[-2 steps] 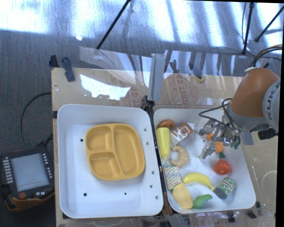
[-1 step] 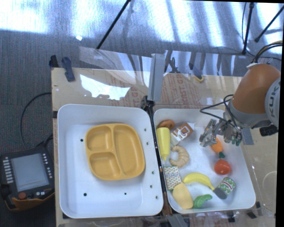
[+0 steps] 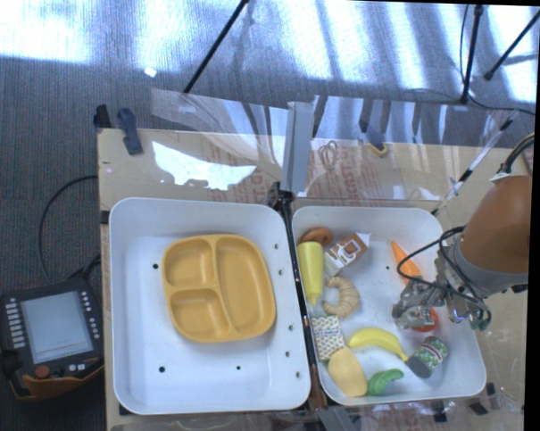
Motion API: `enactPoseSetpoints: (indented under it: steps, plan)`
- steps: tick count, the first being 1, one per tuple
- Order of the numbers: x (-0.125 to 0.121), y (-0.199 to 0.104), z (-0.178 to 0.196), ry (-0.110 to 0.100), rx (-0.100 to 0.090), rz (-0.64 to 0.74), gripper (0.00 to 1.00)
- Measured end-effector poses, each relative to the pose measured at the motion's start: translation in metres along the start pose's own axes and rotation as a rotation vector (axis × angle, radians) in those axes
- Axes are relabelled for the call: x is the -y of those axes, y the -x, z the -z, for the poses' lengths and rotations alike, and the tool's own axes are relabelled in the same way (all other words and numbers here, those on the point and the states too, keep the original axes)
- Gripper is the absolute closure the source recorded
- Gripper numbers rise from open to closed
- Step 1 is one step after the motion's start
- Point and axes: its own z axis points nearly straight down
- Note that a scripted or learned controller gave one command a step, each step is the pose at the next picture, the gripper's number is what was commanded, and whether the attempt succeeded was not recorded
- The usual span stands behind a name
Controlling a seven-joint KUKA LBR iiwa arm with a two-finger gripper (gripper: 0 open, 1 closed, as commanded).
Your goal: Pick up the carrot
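Observation:
The carrot (image 3: 404,260) is a short orange piece lying at a slant near the right wall of the right bin (image 3: 386,217). My gripper (image 3: 419,311) hangs low in that bin just in front of and to the right of the carrot's lower end. It is over a small red item (image 3: 429,322) that it partly hides. Nothing shows clearly held in it. The grey arm with its orange band (image 3: 500,225) comes in from the right above it.
The right bin also holds a yellow bottle (image 3: 310,267), a brown donut (image 3: 316,235), a small carton (image 3: 346,249), a bagel ring (image 3: 341,296), a banana (image 3: 378,340), a can (image 3: 431,354) and a green pepper (image 3: 385,380). The left bin (image 3: 131,338) holds a yellow divided plate (image 3: 219,286).

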Motion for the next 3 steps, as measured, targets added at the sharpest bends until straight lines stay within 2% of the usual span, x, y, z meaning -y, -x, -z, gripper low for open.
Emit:
enactPoseSetpoints:
  steps: [1, 2, 3]
  plan:
    - [0.0, 0.0, 0.0, 0.0, 0.001, 0.001, 0.0]
    - [-0.001, 0.063, 0.001, 0.0, 0.004, -0.193, 0.0]
    - [-0.002, 0.065, 0.013, 0.0, 0.008, -0.19, 1.0]
